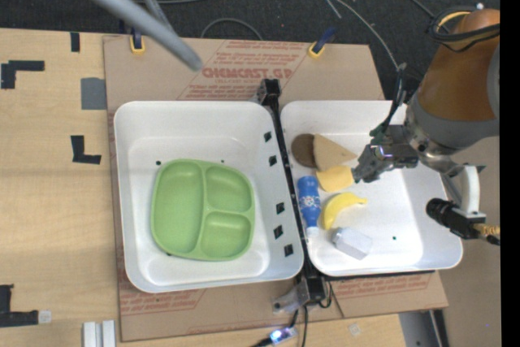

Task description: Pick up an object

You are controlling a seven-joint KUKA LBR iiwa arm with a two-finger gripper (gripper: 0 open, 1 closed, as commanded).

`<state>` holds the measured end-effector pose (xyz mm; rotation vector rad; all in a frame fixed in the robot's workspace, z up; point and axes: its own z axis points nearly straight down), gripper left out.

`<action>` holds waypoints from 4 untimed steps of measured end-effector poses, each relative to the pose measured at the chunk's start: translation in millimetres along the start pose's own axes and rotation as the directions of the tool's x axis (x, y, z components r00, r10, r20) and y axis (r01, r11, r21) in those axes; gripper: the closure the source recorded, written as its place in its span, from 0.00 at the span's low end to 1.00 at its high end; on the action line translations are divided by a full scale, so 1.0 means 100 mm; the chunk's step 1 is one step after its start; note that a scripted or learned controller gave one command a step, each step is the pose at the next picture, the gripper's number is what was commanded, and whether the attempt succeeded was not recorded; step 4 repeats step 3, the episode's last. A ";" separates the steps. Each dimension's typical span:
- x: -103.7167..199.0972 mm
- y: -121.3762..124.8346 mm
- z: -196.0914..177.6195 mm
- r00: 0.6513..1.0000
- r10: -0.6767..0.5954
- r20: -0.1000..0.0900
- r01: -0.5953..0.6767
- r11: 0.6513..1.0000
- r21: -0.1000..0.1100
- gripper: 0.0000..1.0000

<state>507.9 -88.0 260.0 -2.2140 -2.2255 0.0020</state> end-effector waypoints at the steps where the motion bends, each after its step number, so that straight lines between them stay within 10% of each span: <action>1: 0.52 0.20 -0.03 1.000 -0.002 -0.001 0.002 1.000 -0.002 1.00; 3: 1.50 0.51 0.08 1.000 -0.001 0.000 0.001 1.000 0.000 1.00; 4: 1.50 0.51 0.08 1.000 -0.001 0.000 0.001 1.000 0.000 1.00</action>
